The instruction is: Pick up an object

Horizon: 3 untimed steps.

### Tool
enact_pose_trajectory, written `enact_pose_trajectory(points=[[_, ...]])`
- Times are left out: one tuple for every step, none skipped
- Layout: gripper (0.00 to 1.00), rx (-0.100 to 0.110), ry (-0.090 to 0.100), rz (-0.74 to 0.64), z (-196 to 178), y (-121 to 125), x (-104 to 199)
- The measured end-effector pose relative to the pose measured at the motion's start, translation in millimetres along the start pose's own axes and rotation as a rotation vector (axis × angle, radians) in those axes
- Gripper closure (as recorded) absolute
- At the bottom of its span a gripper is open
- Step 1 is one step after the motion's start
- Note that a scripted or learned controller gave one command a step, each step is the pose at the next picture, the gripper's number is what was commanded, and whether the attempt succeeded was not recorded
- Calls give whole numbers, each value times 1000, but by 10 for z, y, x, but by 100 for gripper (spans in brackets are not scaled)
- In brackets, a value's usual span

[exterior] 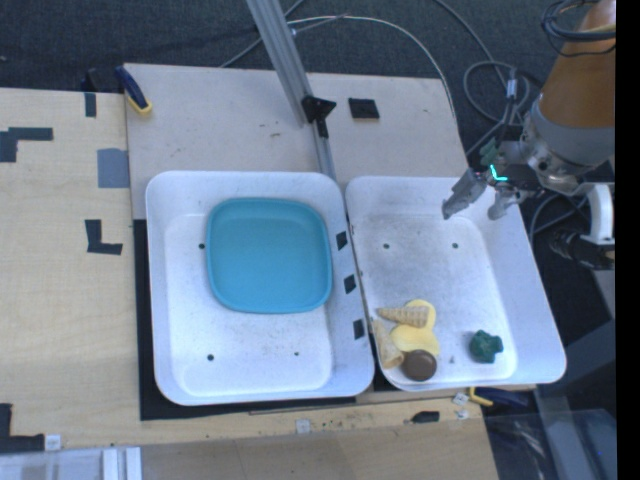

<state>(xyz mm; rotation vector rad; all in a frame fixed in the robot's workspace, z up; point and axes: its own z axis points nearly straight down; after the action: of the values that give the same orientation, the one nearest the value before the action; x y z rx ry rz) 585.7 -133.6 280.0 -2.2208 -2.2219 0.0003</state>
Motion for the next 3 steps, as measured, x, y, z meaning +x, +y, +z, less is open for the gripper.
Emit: enact_pose_trajectory(points=[[0, 0, 0, 0, 1, 0, 0], [0, 4, 0, 0, 431, -11, 42], [0, 6, 1, 0, 1048, 15, 94]])
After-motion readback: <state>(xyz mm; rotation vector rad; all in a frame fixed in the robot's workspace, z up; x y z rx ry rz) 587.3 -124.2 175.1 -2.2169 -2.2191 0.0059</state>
